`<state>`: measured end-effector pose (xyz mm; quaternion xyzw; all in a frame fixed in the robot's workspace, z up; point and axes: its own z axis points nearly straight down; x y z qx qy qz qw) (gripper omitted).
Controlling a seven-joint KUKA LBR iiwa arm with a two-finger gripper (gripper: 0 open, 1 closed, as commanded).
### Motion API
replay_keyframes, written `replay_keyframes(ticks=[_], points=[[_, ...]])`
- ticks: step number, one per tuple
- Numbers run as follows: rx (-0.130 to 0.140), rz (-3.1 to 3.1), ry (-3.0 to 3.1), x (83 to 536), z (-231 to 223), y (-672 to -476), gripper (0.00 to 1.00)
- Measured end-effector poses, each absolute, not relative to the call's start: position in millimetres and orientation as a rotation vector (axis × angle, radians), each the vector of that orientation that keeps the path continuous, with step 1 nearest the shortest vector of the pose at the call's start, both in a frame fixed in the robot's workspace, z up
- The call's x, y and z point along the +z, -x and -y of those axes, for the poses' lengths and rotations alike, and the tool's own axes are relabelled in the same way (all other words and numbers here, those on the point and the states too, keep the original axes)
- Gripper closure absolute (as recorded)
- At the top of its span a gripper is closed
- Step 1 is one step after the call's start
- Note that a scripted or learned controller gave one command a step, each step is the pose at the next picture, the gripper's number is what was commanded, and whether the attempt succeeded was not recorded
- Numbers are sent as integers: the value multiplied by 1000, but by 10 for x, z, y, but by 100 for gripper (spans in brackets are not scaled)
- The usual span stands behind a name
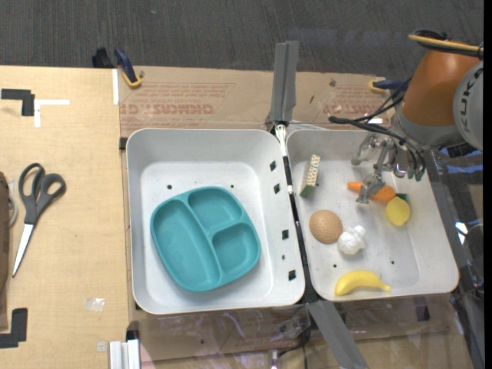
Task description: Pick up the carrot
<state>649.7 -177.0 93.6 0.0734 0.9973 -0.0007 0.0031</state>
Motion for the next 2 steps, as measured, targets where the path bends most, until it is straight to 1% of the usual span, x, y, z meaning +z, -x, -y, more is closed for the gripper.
replay_keyframes(ticks=[1, 2], points=[[-4, -3121, -225, 1047, 1757, -6518, 100], [0, -3132, -139, 2132, 1081, -6402, 100]])
